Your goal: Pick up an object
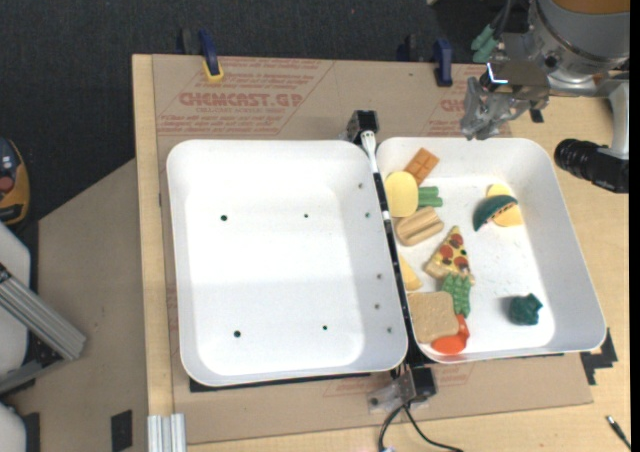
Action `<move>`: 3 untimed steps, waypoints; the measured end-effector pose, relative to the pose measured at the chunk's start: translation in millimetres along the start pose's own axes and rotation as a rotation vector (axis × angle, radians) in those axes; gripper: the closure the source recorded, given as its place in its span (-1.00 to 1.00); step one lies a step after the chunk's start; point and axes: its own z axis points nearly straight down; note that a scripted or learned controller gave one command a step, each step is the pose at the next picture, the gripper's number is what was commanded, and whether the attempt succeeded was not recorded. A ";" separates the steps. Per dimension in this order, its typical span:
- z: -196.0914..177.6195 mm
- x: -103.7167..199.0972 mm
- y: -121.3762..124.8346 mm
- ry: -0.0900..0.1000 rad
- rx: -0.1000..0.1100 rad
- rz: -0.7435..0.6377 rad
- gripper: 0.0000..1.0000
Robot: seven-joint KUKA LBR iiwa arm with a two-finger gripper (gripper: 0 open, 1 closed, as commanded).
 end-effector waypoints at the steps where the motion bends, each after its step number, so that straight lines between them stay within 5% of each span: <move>1: 24.2 53.4 -41.7 0.001 0.000 -0.007 1.00; 2: -20.0 47.7 -72.3 0.000 -0.005 -0.007 1.00; 3: -74.0 91.3 -84.4 0.001 -0.007 -0.007 1.00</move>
